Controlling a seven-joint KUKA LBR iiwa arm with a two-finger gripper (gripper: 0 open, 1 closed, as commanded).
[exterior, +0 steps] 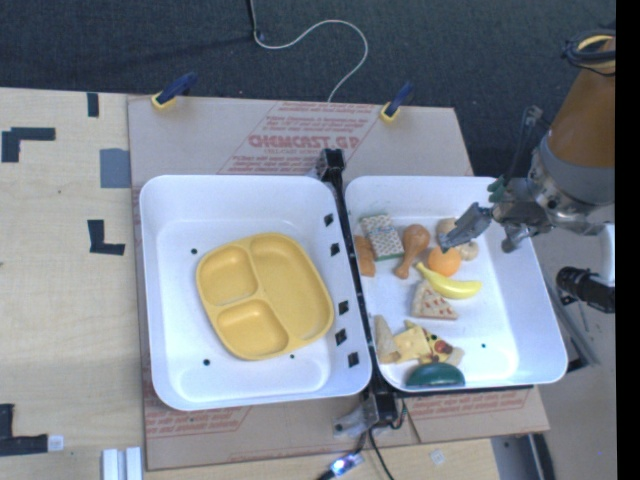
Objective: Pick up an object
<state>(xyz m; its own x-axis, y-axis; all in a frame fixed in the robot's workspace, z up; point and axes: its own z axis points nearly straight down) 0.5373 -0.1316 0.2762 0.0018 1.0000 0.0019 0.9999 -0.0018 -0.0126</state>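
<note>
The gripper (470, 230) hangs over the right bin (520, 308), toward the bench's right edge, just above the orange ball (447, 261) and banana (452, 286); whether its jaws are parted I cannot tell. The toys crowd together, so a descent could nudge the drumstick (410, 243) or close on two things and slip.

**Toy food heaped in the right bin**

The right bin (520, 343) holds a drumstick (410, 246), an orange (446, 262), a banana (450, 286) lying flat, a sandwich wedge (434, 306), a checked block (381, 236) and a dark green piece (435, 375) near the front wall.
</note>
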